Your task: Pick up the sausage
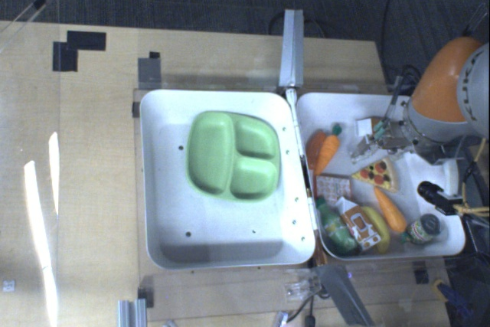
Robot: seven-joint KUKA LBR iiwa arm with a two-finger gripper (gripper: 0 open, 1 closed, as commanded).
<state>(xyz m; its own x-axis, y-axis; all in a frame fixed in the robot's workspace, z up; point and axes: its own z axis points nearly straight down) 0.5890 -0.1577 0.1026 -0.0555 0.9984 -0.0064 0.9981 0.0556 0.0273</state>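
Approach step. Gripper (373,140) hangs over the right bin (337,105), above the pizza slice (377,174); can't tell whether it's open or closed, nothing seen in it. Likely sausage (390,210): orange-brown link near the bin's front, between the snack box (360,227) and a dark jar (423,228). Next: shift forward, align with its long axis, descend.

Glossy green plastic tray (232,155), pale matt wooden bench (92,165)
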